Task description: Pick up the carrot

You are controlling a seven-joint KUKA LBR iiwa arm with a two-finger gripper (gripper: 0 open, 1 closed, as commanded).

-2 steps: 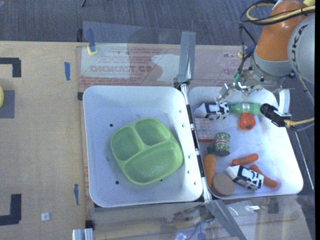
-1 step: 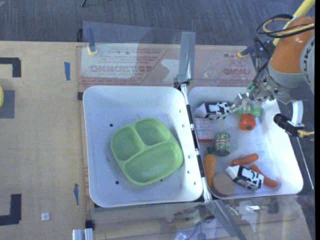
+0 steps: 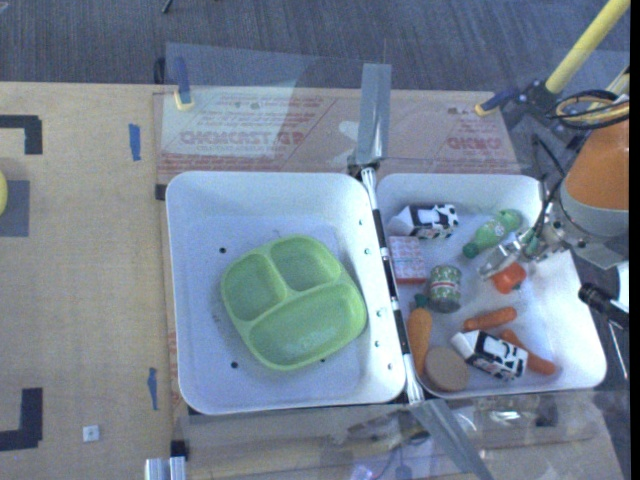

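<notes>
An orange carrot [image 3: 419, 336] lies lengthwise along the left wall of the right bin [image 3: 590, 363], near its front. Two more orange, carrot-like pieces are close by: one [image 3: 490, 318] in the bin's middle and one [image 3: 538, 362] partly under a cow-patterned carton [image 3: 490, 354]. My gripper [image 3: 516, 256] hangs over the right half of that bin, just above a small orange-red object [image 3: 508, 279]. It is well to the right of and behind the carrot by the wall. I see nothing clearly held.
The right bin also holds a second cow-patterned carton [image 3: 430, 220], a green bottle [image 3: 493, 232], a small can [image 3: 445, 286], a red-and-white packet [image 3: 405, 258] and a brown disc [image 3: 447, 370]. A green divided plate [image 3: 293, 301] lies in the left bin [image 3: 200, 218].
</notes>
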